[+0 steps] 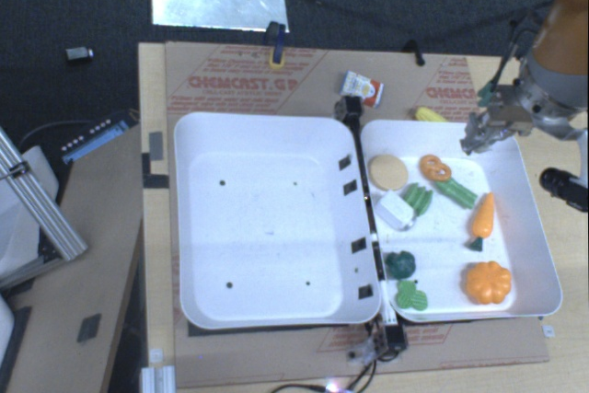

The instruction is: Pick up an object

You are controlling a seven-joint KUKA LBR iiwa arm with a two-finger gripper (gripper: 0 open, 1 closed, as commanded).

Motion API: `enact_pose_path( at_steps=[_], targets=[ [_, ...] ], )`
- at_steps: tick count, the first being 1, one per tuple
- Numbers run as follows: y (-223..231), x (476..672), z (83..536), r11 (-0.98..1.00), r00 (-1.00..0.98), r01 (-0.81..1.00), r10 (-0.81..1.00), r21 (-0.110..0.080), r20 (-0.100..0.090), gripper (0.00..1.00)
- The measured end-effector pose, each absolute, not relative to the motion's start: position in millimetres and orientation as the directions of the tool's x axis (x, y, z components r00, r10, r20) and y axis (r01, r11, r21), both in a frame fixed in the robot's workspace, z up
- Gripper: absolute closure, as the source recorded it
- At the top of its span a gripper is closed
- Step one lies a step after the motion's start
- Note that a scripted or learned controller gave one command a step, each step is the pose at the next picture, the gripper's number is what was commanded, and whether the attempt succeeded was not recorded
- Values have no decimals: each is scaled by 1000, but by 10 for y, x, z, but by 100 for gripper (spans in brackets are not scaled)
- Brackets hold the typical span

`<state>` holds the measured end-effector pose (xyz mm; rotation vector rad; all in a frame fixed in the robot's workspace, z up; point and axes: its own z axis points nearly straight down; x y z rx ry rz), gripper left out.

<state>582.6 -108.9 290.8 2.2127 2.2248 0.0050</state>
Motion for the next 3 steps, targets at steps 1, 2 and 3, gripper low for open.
enact_pose_path(
  at_steps=[1, 2, 3],
  targets=[
    [-845, 6208, 3903, 9, -9, 1000, 1000, 15, -2, 100],
    [-662, 6235, 5452, 7, -7, 1000, 1000, 21, -2, 100],
    [-425, 5587, 5358, 7, -7, 1000, 1000, 2, 2, 100]
  ],
)
